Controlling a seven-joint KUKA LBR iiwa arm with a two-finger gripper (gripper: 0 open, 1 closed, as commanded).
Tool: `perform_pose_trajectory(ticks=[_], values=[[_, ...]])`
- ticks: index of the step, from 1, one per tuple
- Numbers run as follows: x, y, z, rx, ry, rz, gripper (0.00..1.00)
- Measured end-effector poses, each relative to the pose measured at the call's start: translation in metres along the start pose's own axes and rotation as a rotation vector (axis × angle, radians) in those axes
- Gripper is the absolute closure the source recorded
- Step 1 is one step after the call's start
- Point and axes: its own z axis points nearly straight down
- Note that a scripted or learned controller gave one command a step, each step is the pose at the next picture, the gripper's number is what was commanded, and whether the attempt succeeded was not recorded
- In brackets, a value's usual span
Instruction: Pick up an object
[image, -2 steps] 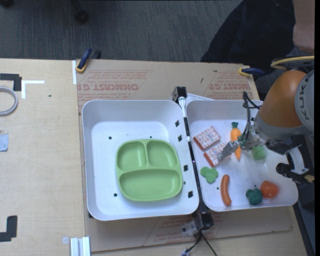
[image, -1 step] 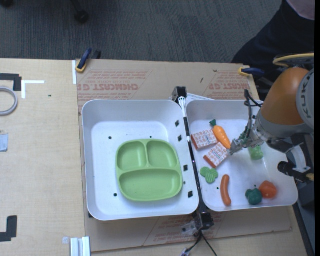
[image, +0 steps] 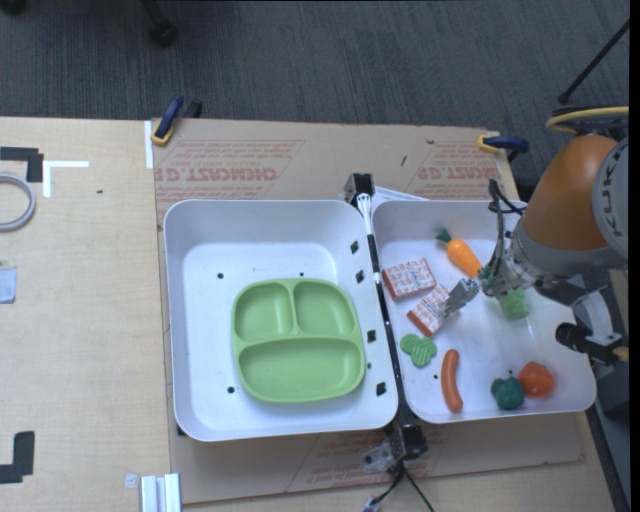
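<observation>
Reaching into the right bin (image: 560, 405), the gripper (image: 462, 296) is hovering low over the cluster of small packets, and its fingers are appearing slightly apart with nothing seen between them, though the blur there is making that a cautious reading. Just under and to the camera-left of the fingertips, a red-and-white packet (image: 431, 310) is lying flat, and a second packet (image: 408, 277) is sitting just beyond it, nearly touching. That closeness is looking like the main hazard: the fingers could be closing on the edge of one packet while pushing the other aside, or sliding over the flat top without getting any purchase. A carrot (image: 463, 257) is lying just behind the gripper, near the wrist, and a pale green piece (image: 515, 305) is sitting right beside the arm's body, so any sideways shift could be knocking either one. Further toward the near rim, a green leaf-shaped toy (image: 419, 349), a sausage (image: 451, 380), a tomato (image: 537, 378) and a dark green vegetable (image: 507, 392) are resting well apart from the fingers and seem safe. The green divided plate (image: 297, 340) in the left bin (image: 190, 300) is lying far off to the gripper's side, playing no part.
</observation>
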Motion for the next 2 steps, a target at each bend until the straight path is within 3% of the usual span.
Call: perform_pose_trajectory(ticks=[1, 2], values=[[0.004, 0.047, 0.014, 0.006, 0.001, 0.115, 0.0], [0.022, 0.084, 0.014, 0.005, 0.001, -0.081, 0.0]])
